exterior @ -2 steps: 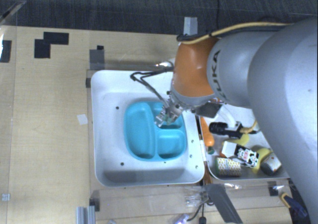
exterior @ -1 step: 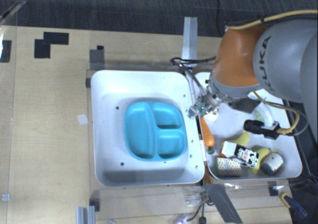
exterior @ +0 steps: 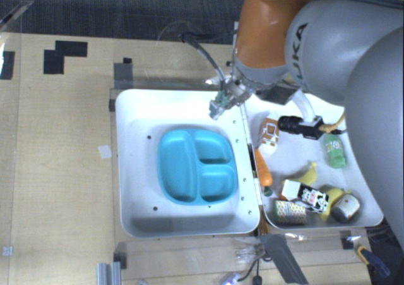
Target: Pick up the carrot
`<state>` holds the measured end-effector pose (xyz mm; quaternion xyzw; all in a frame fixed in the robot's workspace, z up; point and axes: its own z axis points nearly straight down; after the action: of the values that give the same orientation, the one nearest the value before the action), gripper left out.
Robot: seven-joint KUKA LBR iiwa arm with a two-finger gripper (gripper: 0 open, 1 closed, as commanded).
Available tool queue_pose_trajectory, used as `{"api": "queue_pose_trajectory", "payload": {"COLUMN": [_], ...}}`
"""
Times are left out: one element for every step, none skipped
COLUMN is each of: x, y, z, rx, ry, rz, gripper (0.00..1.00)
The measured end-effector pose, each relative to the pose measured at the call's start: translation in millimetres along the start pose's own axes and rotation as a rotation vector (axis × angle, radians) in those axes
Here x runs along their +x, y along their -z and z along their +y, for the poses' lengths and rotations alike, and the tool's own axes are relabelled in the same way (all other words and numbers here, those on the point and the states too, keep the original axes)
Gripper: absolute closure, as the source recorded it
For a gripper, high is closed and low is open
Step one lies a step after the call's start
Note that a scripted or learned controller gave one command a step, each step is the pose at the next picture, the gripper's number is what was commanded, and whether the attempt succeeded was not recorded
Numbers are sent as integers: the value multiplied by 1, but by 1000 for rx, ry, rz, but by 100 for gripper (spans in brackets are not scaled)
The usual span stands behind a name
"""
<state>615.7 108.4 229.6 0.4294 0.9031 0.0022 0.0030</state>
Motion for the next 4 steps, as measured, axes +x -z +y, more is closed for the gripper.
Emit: {"api": "queue_pose_trajectory", "payload": {"x": [18,-38,-63,-30], "y": [41,44,5,-22], "z": [56,-6,-1,45], "rx": [-1,3,4,5], "ry": [21,-334,-671,-1055], "rz": [0,0,-1,-1], "gripper": [100,100,100,100]}}
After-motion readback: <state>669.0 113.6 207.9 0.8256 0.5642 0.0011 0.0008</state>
